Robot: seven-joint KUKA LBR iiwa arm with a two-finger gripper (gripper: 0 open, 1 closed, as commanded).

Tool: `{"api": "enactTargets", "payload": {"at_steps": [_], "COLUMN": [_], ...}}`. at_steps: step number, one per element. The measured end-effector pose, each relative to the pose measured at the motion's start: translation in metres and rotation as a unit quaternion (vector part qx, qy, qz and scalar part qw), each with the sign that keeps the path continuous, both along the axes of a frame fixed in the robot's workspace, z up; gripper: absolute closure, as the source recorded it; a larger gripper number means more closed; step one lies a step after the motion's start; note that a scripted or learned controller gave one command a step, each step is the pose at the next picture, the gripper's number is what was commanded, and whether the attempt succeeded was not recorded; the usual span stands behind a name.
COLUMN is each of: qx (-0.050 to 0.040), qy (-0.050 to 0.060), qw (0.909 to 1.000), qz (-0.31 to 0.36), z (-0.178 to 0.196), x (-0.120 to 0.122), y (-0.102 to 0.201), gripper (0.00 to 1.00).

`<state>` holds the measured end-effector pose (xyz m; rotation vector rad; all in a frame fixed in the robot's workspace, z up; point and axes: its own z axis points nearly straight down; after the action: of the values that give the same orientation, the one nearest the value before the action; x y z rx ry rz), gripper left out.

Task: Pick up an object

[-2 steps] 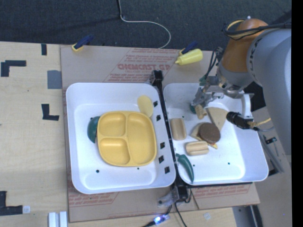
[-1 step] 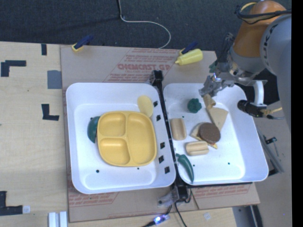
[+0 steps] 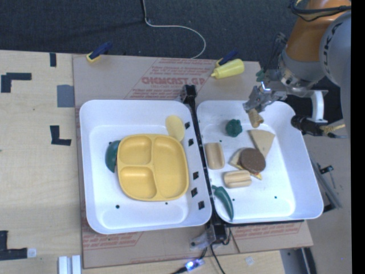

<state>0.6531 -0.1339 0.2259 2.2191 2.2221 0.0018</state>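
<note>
Camera view: gripper (image 3: pixel 256 108) sits over the right bin's (image 3: pixel 302 201) far edge w/ a small tan piece (image 3: pixel 256 118) pinched betw. its fingers, so jaws are clamped on it. Looks like the lift step. Green lump (image 3: pixel 233 128) just beside, wedge (image 3: pixel 262 141) near. Next move needs a straight rise, grip kept firm.

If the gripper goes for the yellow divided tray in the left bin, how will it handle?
The yellow divided tray looks moulded and stiff, so it probably won't flop. It's wide and shallow, so a rim pinch would likely tilt it. Its glossy surface may be slippery for the gripper.
</note>
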Motion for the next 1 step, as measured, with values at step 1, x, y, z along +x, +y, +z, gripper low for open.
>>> {"api": "enactTargets", "payload": {"at_steps": [1], "qx": [0.0001], "qy": [0.002], "qw": [1.0000], "qz": [0.000], "z": [0.0057], "x": [-0.0399], "y": [0.0267], "gripper": [1.00]}}
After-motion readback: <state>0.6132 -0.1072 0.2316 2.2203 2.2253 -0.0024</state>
